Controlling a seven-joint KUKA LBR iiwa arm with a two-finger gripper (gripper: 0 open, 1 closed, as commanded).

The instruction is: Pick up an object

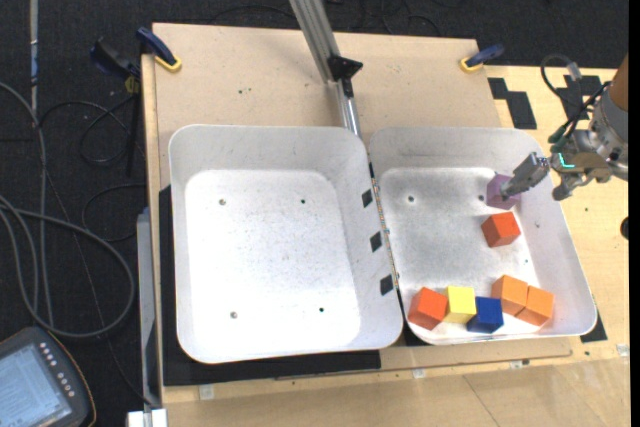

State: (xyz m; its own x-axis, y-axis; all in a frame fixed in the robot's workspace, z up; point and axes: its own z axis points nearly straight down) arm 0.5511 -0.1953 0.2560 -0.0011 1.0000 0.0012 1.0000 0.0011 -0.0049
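The right bin (440,195) holds several small blocks. A purple block (499,188) lies near its right wall, and an orange-red block (500,228) sits just below it. Along the front wall stand an orange-red block (429,306), a yellow block (461,301), a blue block (487,314) and two orange blocks (512,291) (538,304). My gripper (540,180) hangs over the bin's right rim, its tip right beside the purple block. Whether it touches the block I cannot tell.
The left bin (270,225) lies beside the right one, and their rims meet at the middle. A slanted metal pole (305,0) runs from the top down to the bins' junction. Blue clamps (155,45) (485,55) grip the bench's back corners.
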